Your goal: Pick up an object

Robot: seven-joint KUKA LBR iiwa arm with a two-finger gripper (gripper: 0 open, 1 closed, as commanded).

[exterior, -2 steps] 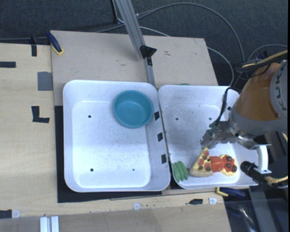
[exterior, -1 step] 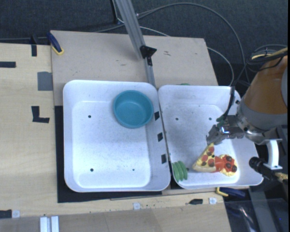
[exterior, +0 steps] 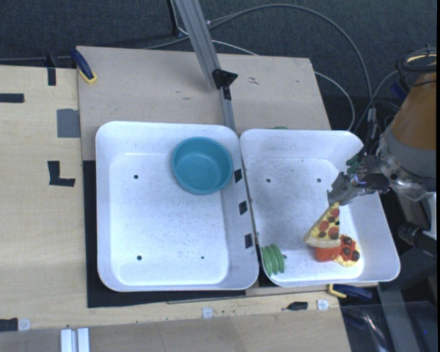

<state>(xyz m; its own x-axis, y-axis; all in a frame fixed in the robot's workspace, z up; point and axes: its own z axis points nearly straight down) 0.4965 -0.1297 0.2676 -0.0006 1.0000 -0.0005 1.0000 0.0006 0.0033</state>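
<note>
The gripper (exterior: 345,191) hangs just above the toy pizza slice (exterior: 327,231) in the right bin (exterior: 293,160). Its finger state cannot be told, so nothing looks lifted yet.

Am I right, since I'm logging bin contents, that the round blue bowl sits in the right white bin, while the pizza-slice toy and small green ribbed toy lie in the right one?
Not quite. The camera view shows the round blue bowl in the left white bin, near its far right corner. The pizza-slice toy and small green ribbed toy do lie in the right white bin.
</note>
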